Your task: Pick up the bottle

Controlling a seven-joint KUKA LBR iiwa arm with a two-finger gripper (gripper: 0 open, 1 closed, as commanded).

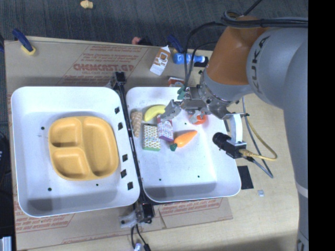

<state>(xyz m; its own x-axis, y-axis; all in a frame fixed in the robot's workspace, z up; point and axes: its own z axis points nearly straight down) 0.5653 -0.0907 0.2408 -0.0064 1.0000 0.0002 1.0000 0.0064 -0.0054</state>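
Orange carrot [185,138] and banana [153,112] flank the gripper [170,112].

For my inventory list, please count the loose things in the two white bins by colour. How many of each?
Yellow: 2, the divided tray and a banana
Orange: 1, a carrot
Red: 1, small piece
Patterned: 2, green box and purple packet
Tan: 1, a lumpy piece
Total: 7

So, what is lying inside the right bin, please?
In the right bin I see a carrot, a yellow banana, a patterned box and a purple packet. The gripper and arm cover the far side, partly hiding a red item.
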